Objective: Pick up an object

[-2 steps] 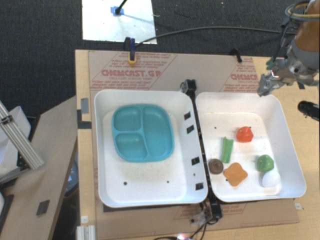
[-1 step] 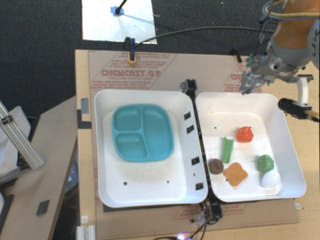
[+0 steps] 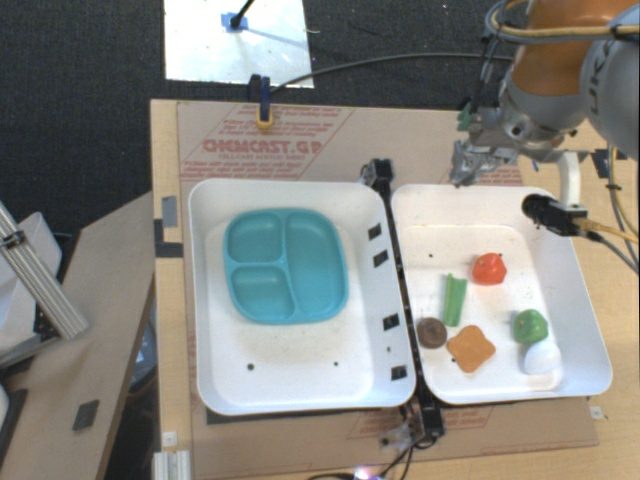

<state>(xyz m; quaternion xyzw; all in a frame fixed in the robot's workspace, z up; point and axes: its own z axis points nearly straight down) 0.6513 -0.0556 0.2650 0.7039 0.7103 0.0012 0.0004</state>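
The right bin [image 3: 575, 268] holds several small things. A red rounded piece [image 3: 488, 268] lies near the middle and a green stick [image 3: 454, 299] to its left. A brown disc [image 3: 431, 332] and an orange piece [image 3: 470, 348] lie toward the front. A green ball [image 3: 530, 324] and a white lump [image 3: 541, 358] sit at the front right. My gripper [image 3: 468, 171] hangs above the back rim of this bin, well away from all of them, with nothing seen in it.
The left bin [image 3: 215, 368] carries a teal divided plate [image 3: 285, 265]. A black-clipped divider [image 3: 392, 268] runs between the bins. A white sheet [image 3: 235, 28] lies on the dark floor behind the bench.
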